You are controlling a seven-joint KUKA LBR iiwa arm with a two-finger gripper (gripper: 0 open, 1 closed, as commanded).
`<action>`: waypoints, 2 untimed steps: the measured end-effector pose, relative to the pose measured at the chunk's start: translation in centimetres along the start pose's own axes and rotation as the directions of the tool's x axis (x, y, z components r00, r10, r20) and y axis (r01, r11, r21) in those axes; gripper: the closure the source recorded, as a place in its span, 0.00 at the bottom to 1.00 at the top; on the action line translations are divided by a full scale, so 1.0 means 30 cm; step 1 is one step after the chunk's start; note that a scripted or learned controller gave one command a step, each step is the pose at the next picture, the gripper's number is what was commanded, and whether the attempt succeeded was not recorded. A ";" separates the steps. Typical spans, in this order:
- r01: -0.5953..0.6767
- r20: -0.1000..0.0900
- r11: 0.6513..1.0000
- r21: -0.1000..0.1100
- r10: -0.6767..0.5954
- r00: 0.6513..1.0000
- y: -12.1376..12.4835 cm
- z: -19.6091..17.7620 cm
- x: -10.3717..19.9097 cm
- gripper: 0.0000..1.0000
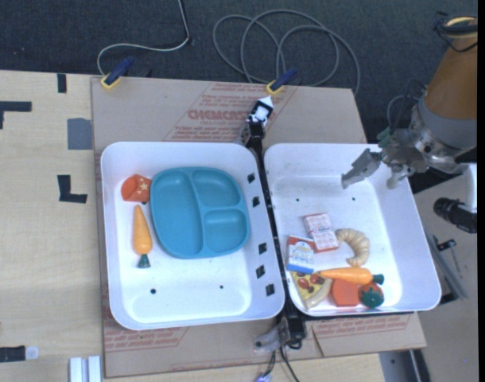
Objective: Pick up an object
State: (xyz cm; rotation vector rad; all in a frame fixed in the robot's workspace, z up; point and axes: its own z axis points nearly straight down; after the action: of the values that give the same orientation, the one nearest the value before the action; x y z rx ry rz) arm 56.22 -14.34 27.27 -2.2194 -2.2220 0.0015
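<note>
Even, bright overhead light; white bins [115, 213] near glare; soft shadows; slight overall blur

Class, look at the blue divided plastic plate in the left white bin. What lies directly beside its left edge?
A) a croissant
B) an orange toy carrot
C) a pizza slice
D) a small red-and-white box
B: the orange toy carrot lies along the left edge of the blue divided plastic plate in the left white bin.

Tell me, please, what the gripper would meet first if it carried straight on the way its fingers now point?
The gripper points down and to the picture's left over the right bin. Along that line it would most likely meet the bin's bare white floor first, short of the small boxes; depth is hard to judge from this slant.
</note>
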 end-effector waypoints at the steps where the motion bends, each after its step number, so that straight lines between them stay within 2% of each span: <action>1: 0.000 -0.001 1.000 0.005 0.000 1.000 0.120 0.476 0.104 0.00; 2: 0.000 0.001 1.000 -0.003 0.000 1.000 0.097 0.622 0.095 0.00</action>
State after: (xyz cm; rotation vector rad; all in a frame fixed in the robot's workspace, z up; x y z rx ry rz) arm 59.11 -11.49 8.62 -2.2213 -2.2236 -0.0006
